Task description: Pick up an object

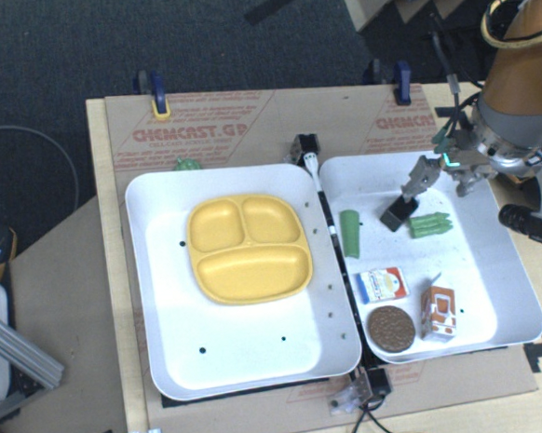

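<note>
Gripper (pixel 400 214): poised over right bin (pixel 499 268), toward its far edge; spread or pressed together, cannot tell. Ribbed green object (pixel 431 225): flat on bin floor, touching nothing, just beside gripper toward bin's right edge, long axis crosswise. Green cylinder (pixel 350 234): near left wall.

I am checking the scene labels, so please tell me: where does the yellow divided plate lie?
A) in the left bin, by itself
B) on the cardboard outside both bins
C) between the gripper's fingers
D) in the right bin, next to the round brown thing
A: the yellow divided plate lies flat in the left bin, with no other thing beside it there.
</note>
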`<state>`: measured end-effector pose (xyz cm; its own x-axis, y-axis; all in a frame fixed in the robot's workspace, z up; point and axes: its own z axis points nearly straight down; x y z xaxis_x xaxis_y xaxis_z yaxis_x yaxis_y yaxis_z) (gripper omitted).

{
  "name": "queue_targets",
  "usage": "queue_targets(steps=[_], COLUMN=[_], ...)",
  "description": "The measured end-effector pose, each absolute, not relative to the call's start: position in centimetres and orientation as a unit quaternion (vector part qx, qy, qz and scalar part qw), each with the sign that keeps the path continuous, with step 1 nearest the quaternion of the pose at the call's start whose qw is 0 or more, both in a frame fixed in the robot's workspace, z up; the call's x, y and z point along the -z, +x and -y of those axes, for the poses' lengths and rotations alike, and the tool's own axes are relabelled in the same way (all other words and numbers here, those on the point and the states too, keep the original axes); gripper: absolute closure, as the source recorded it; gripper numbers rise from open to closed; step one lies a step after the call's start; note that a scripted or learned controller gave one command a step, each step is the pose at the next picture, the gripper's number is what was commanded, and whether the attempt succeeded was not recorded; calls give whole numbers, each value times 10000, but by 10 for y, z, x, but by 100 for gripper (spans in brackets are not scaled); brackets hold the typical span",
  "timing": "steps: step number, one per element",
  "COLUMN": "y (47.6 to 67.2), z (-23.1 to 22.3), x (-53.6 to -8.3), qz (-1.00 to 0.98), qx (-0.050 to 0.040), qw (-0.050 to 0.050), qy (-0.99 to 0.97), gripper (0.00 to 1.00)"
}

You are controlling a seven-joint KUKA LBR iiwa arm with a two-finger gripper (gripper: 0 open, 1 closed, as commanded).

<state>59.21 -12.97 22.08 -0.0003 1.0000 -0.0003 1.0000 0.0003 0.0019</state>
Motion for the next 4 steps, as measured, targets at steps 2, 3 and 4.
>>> queue_targets(steps=[2, 3, 4], y=[616, 618, 623], z=[164, 163, 223], x=[-115, -128, -192], qz=[-7062, -7070, -7056], qx=[1, -16, -6], qw=[-11, 15, 54], qy=[7080, 7072, 7086], gripper=[0, 100, 100])
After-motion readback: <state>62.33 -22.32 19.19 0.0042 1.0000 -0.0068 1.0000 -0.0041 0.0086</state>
